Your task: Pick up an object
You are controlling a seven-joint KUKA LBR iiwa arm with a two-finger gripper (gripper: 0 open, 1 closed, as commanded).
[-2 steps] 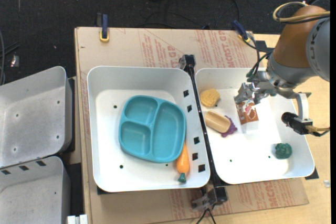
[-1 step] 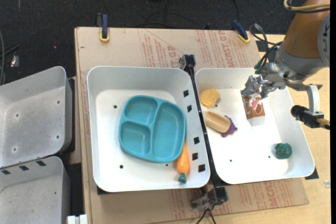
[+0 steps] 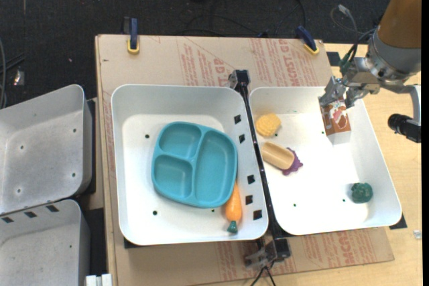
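Note:
My gripper (image 3: 335, 102) reaches in from the right over the far right part of the right bin (image 3: 382, 211). Its fingers are shut on the top of a small brown and red carton (image 3: 337, 121), which hangs upright just below them near the bin's far right wall. Also in this bin are a yellow corn piece (image 3: 268, 124), a tan bun with a purple end (image 3: 278, 156) and a dark green ball (image 3: 361, 192). The left bin (image 3: 127, 211) holds a teal divided plate (image 3: 196, 164) and an orange carrot (image 3: 233, 205).
A black divider (image 3: 253, 144) runs between the two bins. Both sit on a cardboard sheet (image 3: 201, 57) held by clamps. Spare white bins (image 3: 40, 144) lie off the bench at the left. Cables cross the dark floor behind.

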